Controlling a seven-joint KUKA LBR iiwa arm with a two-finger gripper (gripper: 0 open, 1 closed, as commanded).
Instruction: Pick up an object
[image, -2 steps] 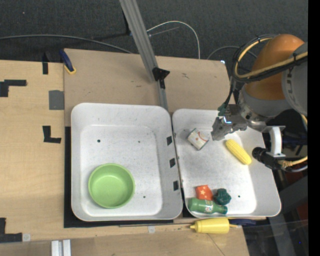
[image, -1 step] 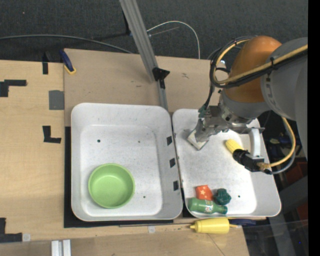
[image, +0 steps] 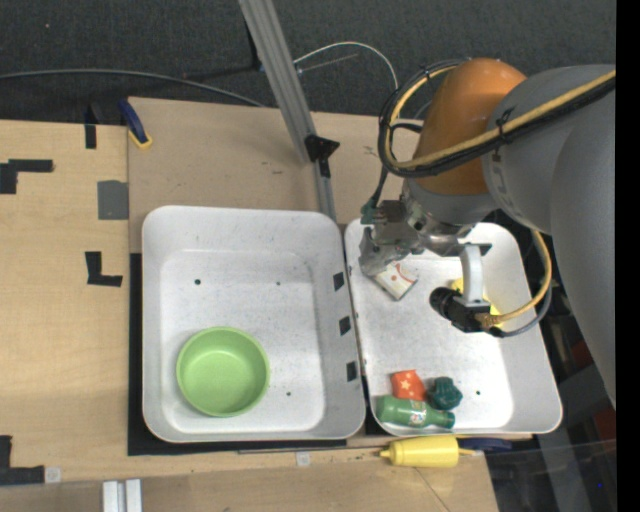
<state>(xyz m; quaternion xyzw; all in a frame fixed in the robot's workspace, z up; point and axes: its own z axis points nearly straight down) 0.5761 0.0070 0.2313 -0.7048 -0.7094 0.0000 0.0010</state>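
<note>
A small white object (image: 397, 283) with red marks is lying at the far end of the right bin (image: 520, 395), touching the gripper (image: 381, 252) above it; its opening is impossible to judge. One orange piece (image: 406, 383) and two green ones (image: 413, 411) are sitting at the near edge. One green bowl (image: 223, 371) is resting in the left bin (image: 240, 235), and one yellow object (image: 424, 452) is lying on the bench.

Objects, placed relative to the right bin (image: 520, 395):
- Small white block with red marks (image: 396, 279), tilted, on the bin floor near its far left corner.
- Orange-red piece (image: 406, 383), near the bin's front left corner.
- Dark green lumpy piece (image: 444, 392), just right of the orange-red piece, close beside it.
- Light green elongated piece (image: 410, 412), lying along the bin's front wall, below those two.
- Yellow bottle-like item (image: 424, 452), on its side, outside the bin, just past its front edge.
</note>
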